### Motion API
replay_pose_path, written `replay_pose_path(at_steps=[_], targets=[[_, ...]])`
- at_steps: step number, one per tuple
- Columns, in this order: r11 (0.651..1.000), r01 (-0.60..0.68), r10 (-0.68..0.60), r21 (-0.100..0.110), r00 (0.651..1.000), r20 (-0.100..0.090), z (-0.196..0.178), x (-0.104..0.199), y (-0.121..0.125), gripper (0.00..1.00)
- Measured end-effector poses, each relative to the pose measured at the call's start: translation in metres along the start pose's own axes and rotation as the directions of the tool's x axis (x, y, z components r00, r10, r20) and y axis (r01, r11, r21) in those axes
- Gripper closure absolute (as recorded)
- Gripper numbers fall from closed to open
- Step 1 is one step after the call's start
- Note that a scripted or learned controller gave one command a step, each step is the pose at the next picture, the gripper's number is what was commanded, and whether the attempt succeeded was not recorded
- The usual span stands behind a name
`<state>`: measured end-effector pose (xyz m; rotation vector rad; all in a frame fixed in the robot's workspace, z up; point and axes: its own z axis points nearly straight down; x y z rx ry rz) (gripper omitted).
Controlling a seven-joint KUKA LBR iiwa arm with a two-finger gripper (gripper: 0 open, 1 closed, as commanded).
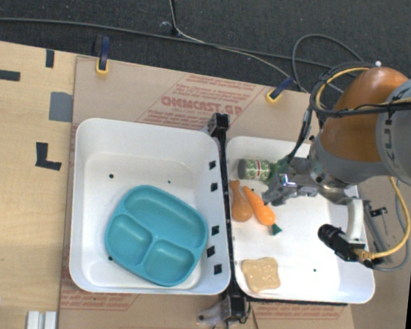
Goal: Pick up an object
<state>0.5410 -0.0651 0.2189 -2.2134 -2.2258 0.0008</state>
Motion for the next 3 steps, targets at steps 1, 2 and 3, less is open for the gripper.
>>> replay_pose_path(at_steps=[1, 2, 3], targets=[[1.0, 0.001, -0.001, -0.001, 1.0, 0.0, -0.009, 0.047, -0.008, 1.0], [1.0, 0.002, -0.002, -0.001, 1.0, 0.0, -0.006, 0.107, -0.008, 1.0], [1.0, 0.0, 0.0, 0.001, 1.0, 0.001, -0.005, 0.151, -0.03, 1.0]])
